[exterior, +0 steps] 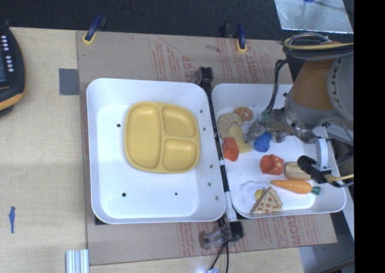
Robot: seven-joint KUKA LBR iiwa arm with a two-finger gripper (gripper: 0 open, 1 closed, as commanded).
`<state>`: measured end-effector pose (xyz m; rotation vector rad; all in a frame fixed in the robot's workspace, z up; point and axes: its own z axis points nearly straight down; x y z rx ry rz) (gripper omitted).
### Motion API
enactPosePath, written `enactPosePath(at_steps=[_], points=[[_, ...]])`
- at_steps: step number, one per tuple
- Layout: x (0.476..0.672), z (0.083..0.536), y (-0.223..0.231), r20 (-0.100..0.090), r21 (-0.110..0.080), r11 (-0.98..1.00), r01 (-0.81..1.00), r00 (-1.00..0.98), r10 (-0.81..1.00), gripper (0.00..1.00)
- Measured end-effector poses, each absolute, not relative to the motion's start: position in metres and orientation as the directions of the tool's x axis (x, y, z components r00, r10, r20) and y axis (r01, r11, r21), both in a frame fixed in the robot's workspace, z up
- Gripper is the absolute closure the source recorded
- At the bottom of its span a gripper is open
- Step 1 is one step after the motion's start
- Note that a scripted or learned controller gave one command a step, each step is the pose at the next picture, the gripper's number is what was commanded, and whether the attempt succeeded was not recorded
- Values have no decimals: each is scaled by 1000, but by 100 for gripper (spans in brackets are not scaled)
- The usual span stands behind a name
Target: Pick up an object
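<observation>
A sandwich wedge [267, 201] and carrot [293, 186] lie along the right bin's [337, 205] near rim. The end effector [264, 130] sits over a blue piece [262, 142]; its grip cannot be told. The left bin [102, 163] bears a yellow tray [161, 136], with bare floor around it.

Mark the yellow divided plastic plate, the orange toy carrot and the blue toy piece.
yellow divided plastic plate [161, 136]: camera view, its centre ridge.
orange toy carrot [291, 186]: camera view, mid-body.
blue toy piece [262, 142]: camera view, its top.
</observation>
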<state>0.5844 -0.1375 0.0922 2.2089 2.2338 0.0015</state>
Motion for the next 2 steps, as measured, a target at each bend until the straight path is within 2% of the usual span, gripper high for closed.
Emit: enactPosePath(at_steps=[1,2], points=[[582,103,-142,-2,-2,5,1000,-5,1000,100],[609,198,-54,2,8,13,1000,-14,1000,100]])
